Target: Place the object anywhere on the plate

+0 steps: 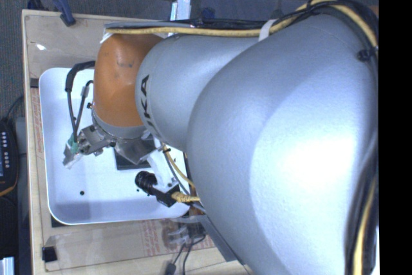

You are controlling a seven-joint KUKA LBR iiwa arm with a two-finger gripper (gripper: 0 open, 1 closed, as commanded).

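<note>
Grey arm point(270, 138) over white bin point(48, 138), near L rim.

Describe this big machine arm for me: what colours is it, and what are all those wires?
The arm is smooth, rounded grey metal with an orange band above the wrist and dark lettering on its side. A yellow cable runs along its top edge, and black cables loop down to the metal gripper.

The arm point(270, 138) reaches in from the right and covers most of the bench point(38, 35) — its wrist hangs over the left bin point(48, 138), with the gripper point(74, 150) above that bin's left part, near its left edge. A cable point(193, 28) runs along the bench's far edge.
</note>
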